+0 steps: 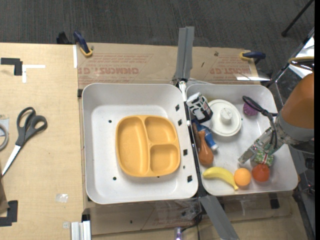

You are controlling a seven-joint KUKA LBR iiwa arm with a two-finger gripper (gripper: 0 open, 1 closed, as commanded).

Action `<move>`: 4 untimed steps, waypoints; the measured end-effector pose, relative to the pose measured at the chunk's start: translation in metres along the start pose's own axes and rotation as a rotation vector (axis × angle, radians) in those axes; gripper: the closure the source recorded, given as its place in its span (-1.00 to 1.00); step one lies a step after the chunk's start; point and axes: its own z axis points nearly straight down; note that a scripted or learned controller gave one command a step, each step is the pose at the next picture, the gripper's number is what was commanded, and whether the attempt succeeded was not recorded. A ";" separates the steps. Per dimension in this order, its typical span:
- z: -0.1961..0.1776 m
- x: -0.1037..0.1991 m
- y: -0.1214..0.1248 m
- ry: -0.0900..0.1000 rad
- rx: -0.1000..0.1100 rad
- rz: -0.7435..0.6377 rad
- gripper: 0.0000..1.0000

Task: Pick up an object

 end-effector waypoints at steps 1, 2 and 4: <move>-0.002 -0.046 0.093 -0.002 -0.002 0.002 -1.00; -0.003 -0.030 0.154 -0.003 -0.001 0.149 -1.00; -0.001 -0.004 0.137 -0.002 0.000 0.289 -1.00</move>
